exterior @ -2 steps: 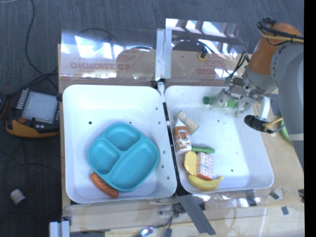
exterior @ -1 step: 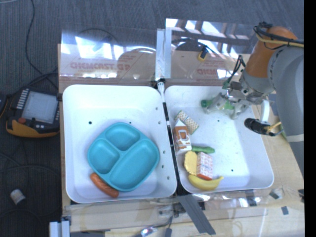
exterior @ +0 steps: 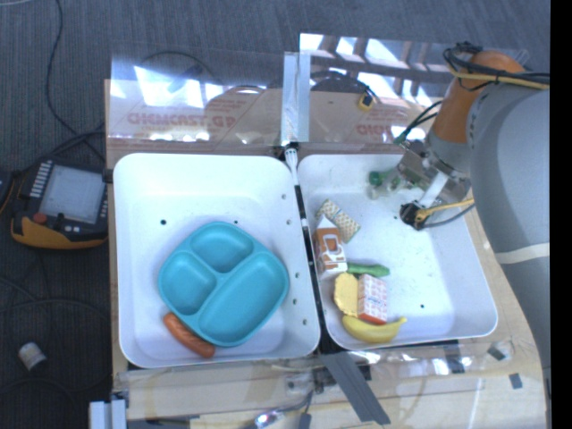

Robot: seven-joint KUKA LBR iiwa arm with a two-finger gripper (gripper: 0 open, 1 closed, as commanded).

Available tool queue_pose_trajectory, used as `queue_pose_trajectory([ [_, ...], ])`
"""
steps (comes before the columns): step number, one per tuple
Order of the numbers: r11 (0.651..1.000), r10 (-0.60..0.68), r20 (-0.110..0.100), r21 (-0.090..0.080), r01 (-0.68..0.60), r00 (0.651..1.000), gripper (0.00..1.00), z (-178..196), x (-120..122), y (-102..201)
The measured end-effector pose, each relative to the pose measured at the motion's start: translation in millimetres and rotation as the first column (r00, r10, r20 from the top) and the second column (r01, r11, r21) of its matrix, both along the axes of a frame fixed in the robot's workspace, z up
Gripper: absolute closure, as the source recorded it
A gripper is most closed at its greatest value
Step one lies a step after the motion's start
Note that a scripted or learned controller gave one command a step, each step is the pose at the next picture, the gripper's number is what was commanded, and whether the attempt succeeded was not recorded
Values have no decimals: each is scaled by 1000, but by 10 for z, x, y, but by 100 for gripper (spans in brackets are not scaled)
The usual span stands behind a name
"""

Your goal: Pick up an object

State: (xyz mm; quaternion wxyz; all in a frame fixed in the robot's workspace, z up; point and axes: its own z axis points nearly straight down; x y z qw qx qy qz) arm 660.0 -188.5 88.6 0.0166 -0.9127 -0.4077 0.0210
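Note:
My gripper (exterior: 404, 184) hangs over the far right part of the right bin (exterior: 447, 266), below the orange band of the arm (exterior: 456, 105). A small dark green object (exterior: 379, 180) lies right at the gripper's left side; whether it is held I cannot tell. Along the bin's left side lie a checkered packet (exterior: 340, 220), an orange and white carton (exterior: 329, 250), a green pod (exterior: 368, 269), a yellow fruit (exterior: 346, 291), a red and white box (exterior: 374, 298) and a banana (exterior: 374, 330).
The left bin (exterior: 179, 186) holds a blue divided plate (exterior: 223, 281) and an orange sausage (exterior: 188, 336) at its near edge. A clear plastic wall (exterior: 295, 96) stands behind both bins. A handheld pendant (exterior: 58, 204) lies on the floor at left.

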Motion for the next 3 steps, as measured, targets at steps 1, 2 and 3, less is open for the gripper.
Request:
queue_pose_trajectory([
  [1, 998, 62, 25, -16, -62, 998, 0, 45, -59, 86],
  [2, 998, 65, 30, -17, -64, 997, 100, 133, -47, 99],
  [3, 979, 204, 48, -16, -203, 978, 100, 1069, -249, -251],
])
